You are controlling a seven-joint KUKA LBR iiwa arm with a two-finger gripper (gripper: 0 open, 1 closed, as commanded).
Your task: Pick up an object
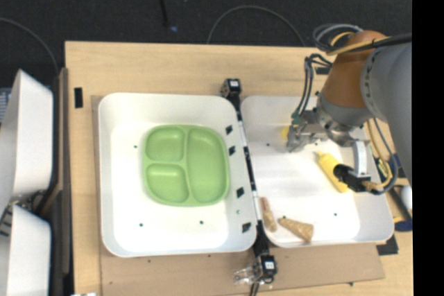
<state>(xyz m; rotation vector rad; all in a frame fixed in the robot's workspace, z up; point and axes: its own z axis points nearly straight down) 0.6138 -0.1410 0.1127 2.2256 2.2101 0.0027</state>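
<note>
My gripper [297, 137] hangs low over the far-left part of the right bin [277, 180], with the grey arm and its orange band [347, 76] coming in from the right. Two tan, wedge-like pieces lie at the near edge of that bin: a narrow one [267, 214] against the left wall and a wider one [297, 229] beside it. Both lie well in front of the gripper and apart from it. A green divided plate [186, 164] rests in the middle of the left bin [118, 218].
A divider with black clips [243, 170] separates the two bins. The wooden bench [159, 66] runs around them. White boxes [28, 142] stand at the far left, off the bench. Cables loop behind the bench.
</note>
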